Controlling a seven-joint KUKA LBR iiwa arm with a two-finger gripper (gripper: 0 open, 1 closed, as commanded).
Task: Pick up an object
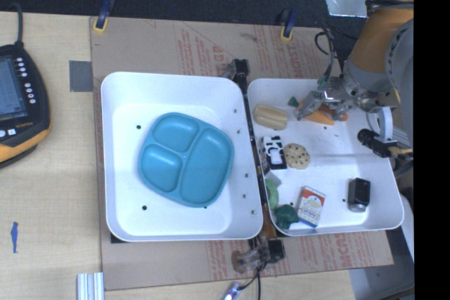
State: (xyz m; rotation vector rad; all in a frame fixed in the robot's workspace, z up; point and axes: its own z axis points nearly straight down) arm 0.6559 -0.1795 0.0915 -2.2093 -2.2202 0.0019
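Note:
My gripper [322, 106] is down at the far side of the right bin [380, 221], on the grey arm that comes in from the right. Directly under it lies an orange wedge-shaped piece [323, 118], partly covered by the gripper. To its left lies a tan roll-shaped object [271, 116]. Further forward in the same bin are a round cookie [297, 156], a black-and-white item [273, 151], a small red-and-white box [310, 206], a black block [358, 194] and green pieces [284, 213].
The left bin [119, 221] holds a blue divided plate [186, 159]. A control pendant [17, 102] lies on the bench at far left. Clamps [285, 23] hold the cardboard's far edge. The arm's cables [380, 140] hang over the right bin's right side.

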